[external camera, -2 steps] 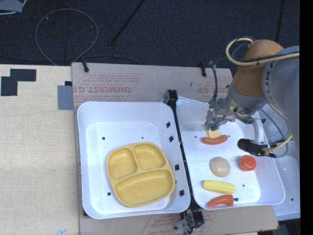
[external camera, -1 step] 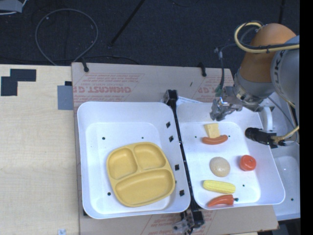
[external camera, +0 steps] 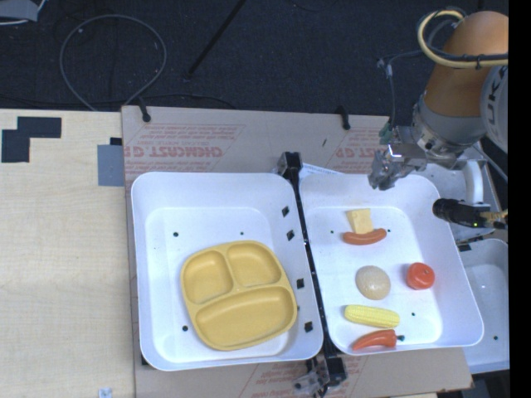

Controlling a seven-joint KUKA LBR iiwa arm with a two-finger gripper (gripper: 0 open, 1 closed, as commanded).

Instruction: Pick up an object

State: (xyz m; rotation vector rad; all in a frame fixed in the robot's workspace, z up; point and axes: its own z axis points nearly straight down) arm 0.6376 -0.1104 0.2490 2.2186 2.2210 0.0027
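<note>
The right bin (external camera: 448, 222) holds several toy foods: a yellow cheese wedge (external camera: 360, 220), a sausage (external camera: 365, 238), a beige egg-like ball (external camera: 373, 283), a red tomato (external camera: 421, 276), a corn cob (external camera: 372, 315) and a red chili pepper (external camera: 375, 340). My gripper (external camera: 383, 177) hangs above the far rim of the right bin, behind the cheese and apart from every item. Nothing shows between its fingers.
The left bin (external camera: 166, 214) holds a yellow three-compartment plate (external camera: 239, 293). A black divider (external camera: 300, 247) runs between the two bins. Brown cardboard (external camera: 216, 143) lies under and behind the bins, with a pale wooden bench (external camera: 58, 255) to the left.
</note>
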